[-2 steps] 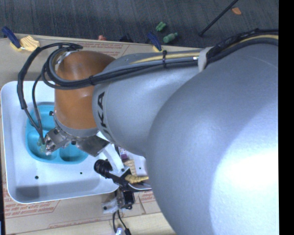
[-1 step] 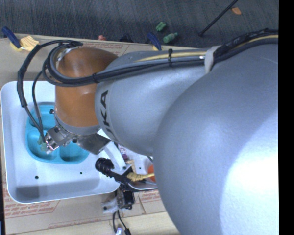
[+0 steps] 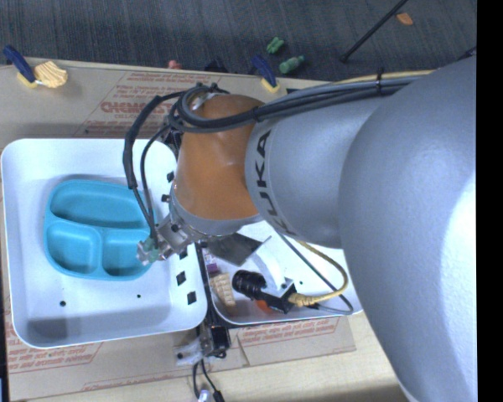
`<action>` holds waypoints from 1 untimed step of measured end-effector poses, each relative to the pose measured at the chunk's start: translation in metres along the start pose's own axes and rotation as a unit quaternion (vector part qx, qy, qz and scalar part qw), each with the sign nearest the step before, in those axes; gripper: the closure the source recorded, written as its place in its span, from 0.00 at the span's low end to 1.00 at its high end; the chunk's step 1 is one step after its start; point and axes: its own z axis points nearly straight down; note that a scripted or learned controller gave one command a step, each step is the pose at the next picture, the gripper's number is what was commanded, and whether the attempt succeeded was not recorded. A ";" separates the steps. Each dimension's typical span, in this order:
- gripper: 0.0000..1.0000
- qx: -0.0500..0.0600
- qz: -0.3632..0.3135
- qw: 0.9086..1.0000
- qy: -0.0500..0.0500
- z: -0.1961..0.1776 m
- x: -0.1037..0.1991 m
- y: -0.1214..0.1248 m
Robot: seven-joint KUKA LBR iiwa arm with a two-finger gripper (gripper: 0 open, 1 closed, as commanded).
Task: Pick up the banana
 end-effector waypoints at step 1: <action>1.00 0.000 -0.079 0.997 0.001 0.123 0.057 0.037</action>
